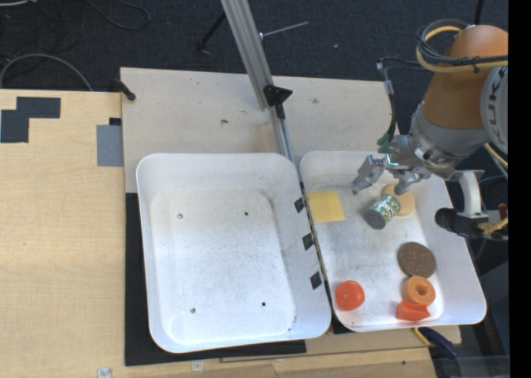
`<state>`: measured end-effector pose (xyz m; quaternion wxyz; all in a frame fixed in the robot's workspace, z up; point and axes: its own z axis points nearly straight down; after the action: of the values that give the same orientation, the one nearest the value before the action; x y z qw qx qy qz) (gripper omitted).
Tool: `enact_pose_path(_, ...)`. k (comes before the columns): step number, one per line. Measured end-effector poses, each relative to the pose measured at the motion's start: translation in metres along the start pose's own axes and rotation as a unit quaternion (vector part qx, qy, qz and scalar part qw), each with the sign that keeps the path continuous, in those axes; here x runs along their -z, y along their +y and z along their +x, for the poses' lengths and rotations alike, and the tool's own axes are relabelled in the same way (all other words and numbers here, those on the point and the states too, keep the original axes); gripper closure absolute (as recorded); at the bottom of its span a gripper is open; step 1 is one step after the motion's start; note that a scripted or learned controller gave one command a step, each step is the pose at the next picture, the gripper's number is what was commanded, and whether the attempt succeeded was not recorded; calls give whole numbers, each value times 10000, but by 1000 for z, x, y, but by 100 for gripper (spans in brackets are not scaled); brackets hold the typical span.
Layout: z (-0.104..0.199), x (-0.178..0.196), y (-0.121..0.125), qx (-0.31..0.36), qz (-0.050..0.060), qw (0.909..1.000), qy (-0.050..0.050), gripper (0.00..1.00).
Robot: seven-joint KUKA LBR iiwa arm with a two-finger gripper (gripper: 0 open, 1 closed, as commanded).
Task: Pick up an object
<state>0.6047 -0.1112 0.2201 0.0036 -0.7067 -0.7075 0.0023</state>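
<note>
Camera view puts the gripper over the far part of the right-hand bin, hanging from the grey arm with its orange band. Its two fingers stand apart, one reaching left and one toward the arm side, with nothing held between them.

Just below the fingers lies a small can with a green label, tipped on its side, touching or overlapping a pale round piece beside it. This looks like the nearest candidate for a pick, though whether the fingers already reach its level I cannot tell from this slanted look.

To the left of the can, near the bin's inner wall, a flat yellow square lies on the floor. Nearer the camera sit a brown disc, an orange ring resting on a red piece, and a red round object apart from the rest. The left-hand bin lies alongside.

To do the grasp well, I judge the fingers should straddle the can across its narrow body, not along its length, since a round can on its side may roll away. Coming straight down, centred, and closing only once both fingers are past its widest line would lessen the chance of nudging it against the pale piece.
</note>
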Motion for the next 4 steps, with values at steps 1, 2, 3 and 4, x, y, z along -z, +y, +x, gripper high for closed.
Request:
enact_pose_path(1, -1, 3, 1, -8, -27, 10000, -5, 0)
enact_pose_path(2, -8, -44, 0, -9, -2, 10000, -5, 0)
enact_pose_path(3, -1, -96, -9, -11, -3, 10000, -1, 0)
enact_pose_path(4, 0, -129, -8, -21, -36, 10000, -9, 0)
